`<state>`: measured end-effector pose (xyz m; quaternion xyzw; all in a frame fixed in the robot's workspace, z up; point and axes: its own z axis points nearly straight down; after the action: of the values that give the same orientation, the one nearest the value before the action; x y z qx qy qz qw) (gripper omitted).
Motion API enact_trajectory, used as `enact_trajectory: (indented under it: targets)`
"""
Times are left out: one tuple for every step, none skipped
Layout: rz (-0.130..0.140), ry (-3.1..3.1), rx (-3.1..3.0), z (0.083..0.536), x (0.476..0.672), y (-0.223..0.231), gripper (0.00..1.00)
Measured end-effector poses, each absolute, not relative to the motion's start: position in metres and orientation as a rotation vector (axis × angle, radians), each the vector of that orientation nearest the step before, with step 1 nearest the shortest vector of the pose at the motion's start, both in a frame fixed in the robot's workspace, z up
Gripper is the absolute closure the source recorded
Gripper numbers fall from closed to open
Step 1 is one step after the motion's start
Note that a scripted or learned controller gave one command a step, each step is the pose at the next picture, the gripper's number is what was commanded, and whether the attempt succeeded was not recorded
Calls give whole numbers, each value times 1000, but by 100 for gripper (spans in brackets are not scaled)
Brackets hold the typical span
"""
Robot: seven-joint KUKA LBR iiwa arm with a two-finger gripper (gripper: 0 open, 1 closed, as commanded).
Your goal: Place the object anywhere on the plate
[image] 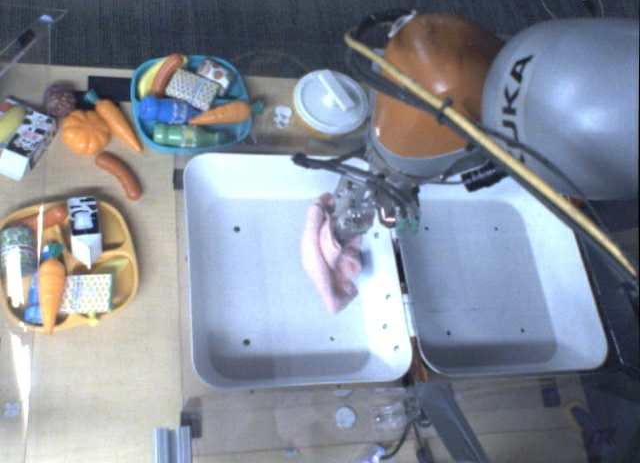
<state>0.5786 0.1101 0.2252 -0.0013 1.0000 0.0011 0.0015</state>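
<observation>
The end effector (352, 219) hovers at the top of the soft pink crumpled cloth (332, 263), which sags near the left white bin's (230, 291) right edge, grip impossible to judge, so a firm central pinch before lifting looks wise.

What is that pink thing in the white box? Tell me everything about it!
The pink cloth looks soft, like a small towel or rag, crumpled into folds. It lies stretched from top to bottom on the floor of the left white bin, near its right wall. The robot's hand is right over its upper end and seems to touch it there, but I cannot tell if it grips it.
</observation>
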Motion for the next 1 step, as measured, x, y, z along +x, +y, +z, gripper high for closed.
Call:
enact_trajectory:
  targets:
    - [4,3139,-3,225,557,157,100]
